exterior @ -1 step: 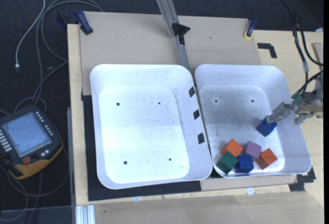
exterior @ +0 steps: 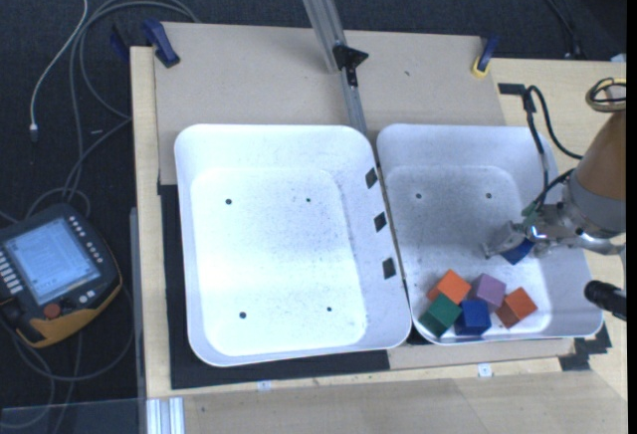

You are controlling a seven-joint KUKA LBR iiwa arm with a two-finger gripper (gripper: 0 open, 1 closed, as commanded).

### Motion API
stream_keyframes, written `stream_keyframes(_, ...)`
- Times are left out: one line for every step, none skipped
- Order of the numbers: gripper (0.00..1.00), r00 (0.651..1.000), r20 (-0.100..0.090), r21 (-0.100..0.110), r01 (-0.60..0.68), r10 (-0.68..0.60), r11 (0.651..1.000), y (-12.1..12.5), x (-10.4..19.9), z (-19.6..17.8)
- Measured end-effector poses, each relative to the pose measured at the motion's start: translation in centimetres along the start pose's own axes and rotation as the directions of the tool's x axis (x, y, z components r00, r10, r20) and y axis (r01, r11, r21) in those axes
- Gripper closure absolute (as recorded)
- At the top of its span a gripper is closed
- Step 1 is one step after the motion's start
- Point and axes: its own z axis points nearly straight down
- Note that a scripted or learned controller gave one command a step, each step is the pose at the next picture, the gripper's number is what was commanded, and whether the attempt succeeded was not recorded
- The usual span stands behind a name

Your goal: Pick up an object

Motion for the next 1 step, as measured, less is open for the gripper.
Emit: stream_keyframes(1.0, 1.0, 0.002, -0.008, 0.001, -0.001, 1.0, 0.18, -0.01, -1.57)
